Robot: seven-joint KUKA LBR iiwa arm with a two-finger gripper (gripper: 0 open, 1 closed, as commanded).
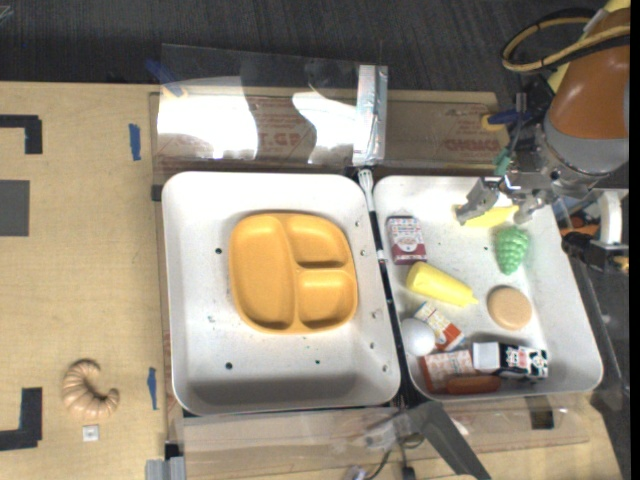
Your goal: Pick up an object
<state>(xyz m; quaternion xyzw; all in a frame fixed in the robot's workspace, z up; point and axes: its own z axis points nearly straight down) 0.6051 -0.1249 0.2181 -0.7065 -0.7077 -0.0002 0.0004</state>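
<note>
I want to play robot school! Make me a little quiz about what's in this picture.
1. True or false: the yellow divided tray lies in the left bin.
2. Which thing is nearest the tool? A) the croissant B) the green bumpy toy C) the small carton
3. Fill in: the croissant lies on the ____, outside both bins.

Key: 1 true; 2 B; 3 bench.
</note>
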